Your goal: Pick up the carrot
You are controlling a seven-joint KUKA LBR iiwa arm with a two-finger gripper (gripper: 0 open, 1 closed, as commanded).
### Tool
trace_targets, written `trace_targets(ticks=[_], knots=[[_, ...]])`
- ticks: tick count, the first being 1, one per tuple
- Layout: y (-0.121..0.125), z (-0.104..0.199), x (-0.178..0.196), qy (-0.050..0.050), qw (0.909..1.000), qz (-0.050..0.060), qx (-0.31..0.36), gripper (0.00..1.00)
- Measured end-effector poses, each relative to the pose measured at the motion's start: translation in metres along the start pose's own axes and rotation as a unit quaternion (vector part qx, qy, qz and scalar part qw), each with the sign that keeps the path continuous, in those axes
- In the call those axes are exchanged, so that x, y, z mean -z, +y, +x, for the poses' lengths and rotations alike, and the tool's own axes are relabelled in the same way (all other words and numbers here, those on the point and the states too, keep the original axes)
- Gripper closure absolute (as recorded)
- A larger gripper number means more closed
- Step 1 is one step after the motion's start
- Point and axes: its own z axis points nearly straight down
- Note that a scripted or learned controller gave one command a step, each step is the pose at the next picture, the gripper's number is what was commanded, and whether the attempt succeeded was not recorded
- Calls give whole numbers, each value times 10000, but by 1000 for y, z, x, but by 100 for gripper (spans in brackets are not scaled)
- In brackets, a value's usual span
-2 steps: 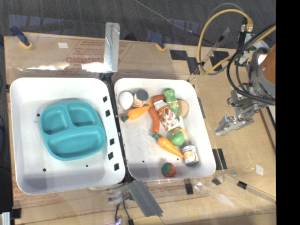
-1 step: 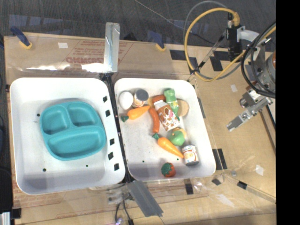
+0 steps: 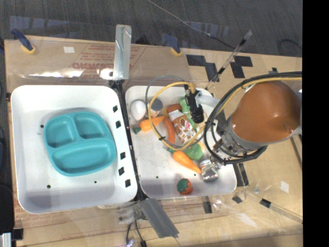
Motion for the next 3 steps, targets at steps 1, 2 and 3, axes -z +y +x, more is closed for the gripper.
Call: trace_targets(ticks=[1, 2, 3], knots=[[-28, 8, 281, 112, 9980, 42, 621, 100], [-39, 41, 252, 82, 9773, 28, 2115, 100], [-82, 82, 251, 89, 9407, 29, 3391, 100]])
